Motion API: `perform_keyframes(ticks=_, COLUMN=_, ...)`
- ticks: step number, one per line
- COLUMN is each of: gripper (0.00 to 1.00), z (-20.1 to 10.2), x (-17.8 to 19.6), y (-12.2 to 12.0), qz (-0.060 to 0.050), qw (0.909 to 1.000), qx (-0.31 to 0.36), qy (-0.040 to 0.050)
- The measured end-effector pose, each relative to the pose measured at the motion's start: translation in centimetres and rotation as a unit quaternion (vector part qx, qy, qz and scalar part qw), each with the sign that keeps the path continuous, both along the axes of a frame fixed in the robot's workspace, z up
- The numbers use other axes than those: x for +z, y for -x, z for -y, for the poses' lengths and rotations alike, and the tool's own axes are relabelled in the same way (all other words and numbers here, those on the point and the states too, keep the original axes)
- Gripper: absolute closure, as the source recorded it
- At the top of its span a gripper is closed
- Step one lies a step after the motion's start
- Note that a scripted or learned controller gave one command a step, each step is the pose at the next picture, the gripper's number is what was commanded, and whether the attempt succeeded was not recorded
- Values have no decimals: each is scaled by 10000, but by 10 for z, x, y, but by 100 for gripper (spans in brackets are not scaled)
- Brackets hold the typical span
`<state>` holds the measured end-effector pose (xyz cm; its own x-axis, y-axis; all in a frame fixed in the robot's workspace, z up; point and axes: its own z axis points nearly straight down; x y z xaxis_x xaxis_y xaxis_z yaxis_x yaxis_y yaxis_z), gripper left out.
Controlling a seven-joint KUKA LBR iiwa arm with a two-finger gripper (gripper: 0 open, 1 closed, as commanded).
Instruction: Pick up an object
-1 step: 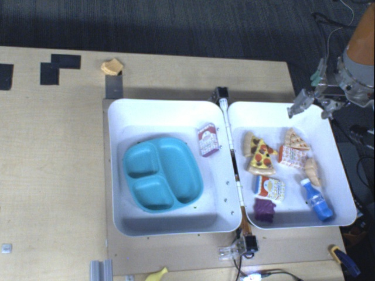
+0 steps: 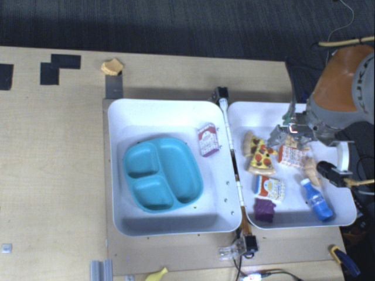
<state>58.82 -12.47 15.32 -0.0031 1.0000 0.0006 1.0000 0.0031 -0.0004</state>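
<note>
We are in the approach: our two-finger gripper (image 2: 287, 132) hangs over the right white bin (image 2: 252, 113), near its far edge, above a red-and-white packet (image 2: 292, 155); whether the claw is apart we cannot tell; next, descend squarely onto that packet

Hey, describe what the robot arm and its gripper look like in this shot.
The arm is bulky and rounded, grey with a broad orange band above the wrist. It ends in a small metallic gripper made of silvery and dark parts, much slimmer than the arm. Finer markings are too small to tell.
</note>
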Motion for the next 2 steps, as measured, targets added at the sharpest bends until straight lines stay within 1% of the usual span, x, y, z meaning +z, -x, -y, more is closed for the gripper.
perform_keyframes(ticks=1, gripper=0, z=-15, x=-52, y=-22, qz=80, qw=10000, qx=11, qy=8)
perform_keyframes(ticks=2, gripper=0, z=-36, x=-62, y=-40, qz=76, qw=10000, qx=12, qy=16)
